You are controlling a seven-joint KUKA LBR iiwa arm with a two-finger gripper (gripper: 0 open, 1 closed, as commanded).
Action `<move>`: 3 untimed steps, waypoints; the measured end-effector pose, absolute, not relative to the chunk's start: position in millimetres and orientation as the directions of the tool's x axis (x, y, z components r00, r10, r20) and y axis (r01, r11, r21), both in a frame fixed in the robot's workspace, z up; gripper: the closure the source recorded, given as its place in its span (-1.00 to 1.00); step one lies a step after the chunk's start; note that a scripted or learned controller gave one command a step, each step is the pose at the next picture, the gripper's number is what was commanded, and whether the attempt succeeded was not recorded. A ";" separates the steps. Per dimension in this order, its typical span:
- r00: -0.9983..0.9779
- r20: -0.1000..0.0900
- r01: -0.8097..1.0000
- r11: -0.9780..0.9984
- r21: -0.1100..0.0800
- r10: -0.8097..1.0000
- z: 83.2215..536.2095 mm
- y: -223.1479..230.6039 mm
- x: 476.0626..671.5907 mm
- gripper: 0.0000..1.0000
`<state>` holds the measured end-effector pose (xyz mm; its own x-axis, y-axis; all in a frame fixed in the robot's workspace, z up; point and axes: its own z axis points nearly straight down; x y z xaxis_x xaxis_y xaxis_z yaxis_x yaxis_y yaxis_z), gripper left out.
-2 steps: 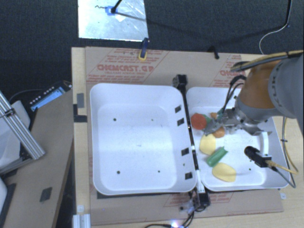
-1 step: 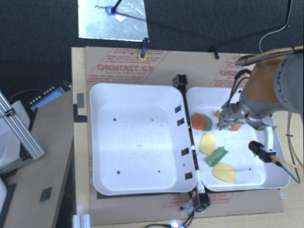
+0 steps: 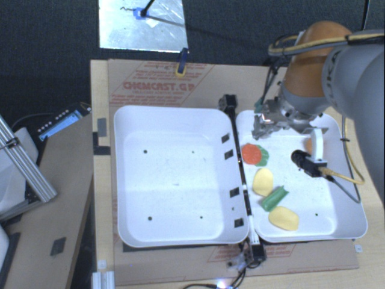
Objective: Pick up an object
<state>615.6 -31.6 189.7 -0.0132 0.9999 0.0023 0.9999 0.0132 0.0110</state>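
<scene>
Camera view, end effector (image 3: 263, 129) (grip state unclear) above right bin (image 3: 343, 218), orange-red object (image 3: 254, 154) just below it.

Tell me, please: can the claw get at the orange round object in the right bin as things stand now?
Probably yes. The claw hangs just above the orange round object, with nothing lying on it; the yellow piece sits apart, nearer the camera.

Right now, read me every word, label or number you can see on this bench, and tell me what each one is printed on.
"CHEMCAST GP": red print on the brown sheet behind the left bin.
Red print on the same sheet's front edge, below the right bin: too blurred to read.
</scene>
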 end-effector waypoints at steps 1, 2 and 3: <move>-0.010 0.001 1.000 0.010 0.009 1.000 220.0 14.6 659.1 1.00; -0.004 -0.001 1.000 0.004 0.017 1.000 340.7 -6.1 670.7 1.00; -0.013 0.003 1.000 0.013 -0.004 1.000 305.0 80.6 611.4 1.00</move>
